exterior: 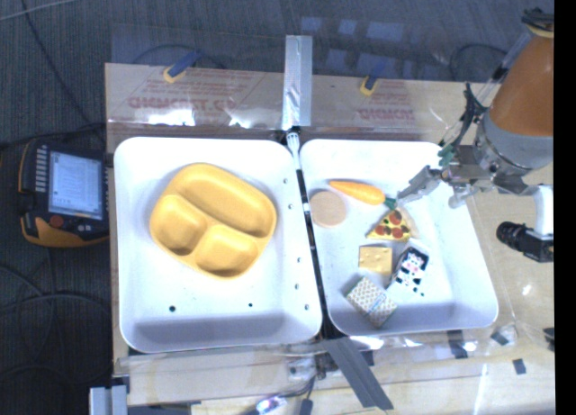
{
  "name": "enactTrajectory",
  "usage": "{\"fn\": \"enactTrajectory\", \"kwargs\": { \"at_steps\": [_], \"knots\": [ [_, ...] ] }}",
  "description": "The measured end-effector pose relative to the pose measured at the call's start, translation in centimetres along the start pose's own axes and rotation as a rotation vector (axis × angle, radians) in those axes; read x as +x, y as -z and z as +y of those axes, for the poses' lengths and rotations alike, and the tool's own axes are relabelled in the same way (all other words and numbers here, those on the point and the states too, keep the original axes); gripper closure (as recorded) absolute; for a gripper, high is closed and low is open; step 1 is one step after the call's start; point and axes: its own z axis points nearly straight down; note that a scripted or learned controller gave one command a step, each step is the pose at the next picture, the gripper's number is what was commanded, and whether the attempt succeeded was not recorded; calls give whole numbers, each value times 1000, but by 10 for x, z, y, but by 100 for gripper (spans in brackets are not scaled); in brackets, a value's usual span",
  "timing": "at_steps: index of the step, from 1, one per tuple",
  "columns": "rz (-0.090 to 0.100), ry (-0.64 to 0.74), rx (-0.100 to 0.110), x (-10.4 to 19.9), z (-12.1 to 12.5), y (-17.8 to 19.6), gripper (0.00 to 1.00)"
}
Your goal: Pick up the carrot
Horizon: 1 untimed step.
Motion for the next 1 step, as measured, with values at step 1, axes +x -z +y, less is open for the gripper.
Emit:
{"fn": "enactTrajectory", "kwargs": {
  "at_steps": [1],
  "knots": [
    [-4,35,1,26,52,-60,0]
  ]
}}
